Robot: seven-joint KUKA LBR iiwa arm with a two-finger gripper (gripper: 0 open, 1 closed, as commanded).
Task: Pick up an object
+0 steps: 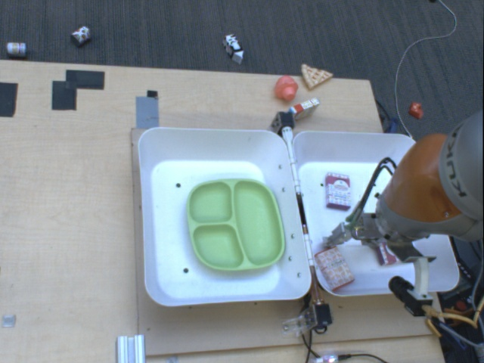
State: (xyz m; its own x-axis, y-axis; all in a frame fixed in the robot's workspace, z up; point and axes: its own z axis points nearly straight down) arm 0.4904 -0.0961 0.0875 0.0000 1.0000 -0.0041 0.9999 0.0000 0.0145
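The gripper (355,229) hangs low in the right bin (318,153), and whether its fingers are apart or together cannot be told; three small packets lie there: a speckled block (334,268) near the front-left corner just beside it, a red packet (338,190) farther back with bare floor around, and a reddish one (386,254) half hidden under the wrist. The left bin (162,225) holds one green divided tray (235,224), clear white floor on every side.

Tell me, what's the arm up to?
Gripper low in right bin, grip unclear. Patterned packet beside it, red packet beyond. Green tray in left bin.
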